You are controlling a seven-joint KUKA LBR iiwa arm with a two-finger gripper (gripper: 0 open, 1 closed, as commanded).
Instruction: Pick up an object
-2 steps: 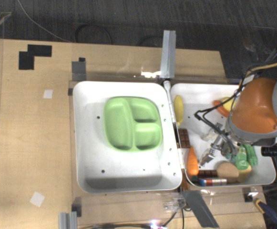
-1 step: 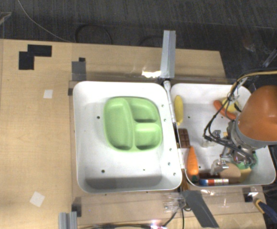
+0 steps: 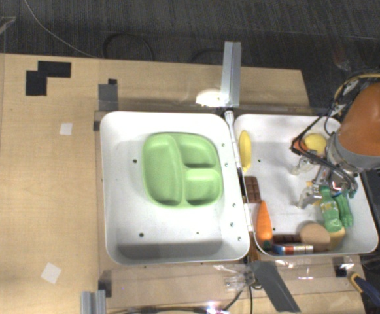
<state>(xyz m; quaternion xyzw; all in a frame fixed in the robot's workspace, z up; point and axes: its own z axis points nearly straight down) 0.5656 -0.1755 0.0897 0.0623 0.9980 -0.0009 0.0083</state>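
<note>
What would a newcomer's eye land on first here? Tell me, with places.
First the pale green divided tray, alone in the middle of the left bin. Next the arm's orange band at the right, over the right bin, where small things crowd the near side: a carrot, a green bottle and a banana by the divider.

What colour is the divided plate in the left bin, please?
Light green, shown clearly in the camera view.
</note>
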